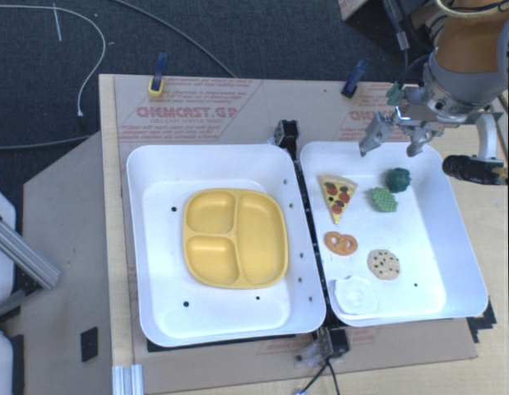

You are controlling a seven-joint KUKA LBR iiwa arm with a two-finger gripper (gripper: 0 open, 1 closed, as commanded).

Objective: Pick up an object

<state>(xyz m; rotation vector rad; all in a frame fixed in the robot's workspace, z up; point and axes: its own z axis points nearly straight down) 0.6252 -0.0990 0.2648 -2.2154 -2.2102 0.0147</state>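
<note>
Pizza slice (pixel 337 196), flat toy wedge, lies in the right bin (pixel 460 220) beside a pretzel (pixel 341 243), cookie (pixel 384 263), two knobbly green pieces (pixel 391 189) and a white disc (pixel 355 294). Gripper (pixel 395 136): fingers spread, empty, above the bin's far edge; nothing lifted yet. Left bin (pixel 147 220): smooth yellow divided tray (pixel 235 238).

One fixed camera looks down slantwise on both bins (pixel 155 319) from overhead
</note>
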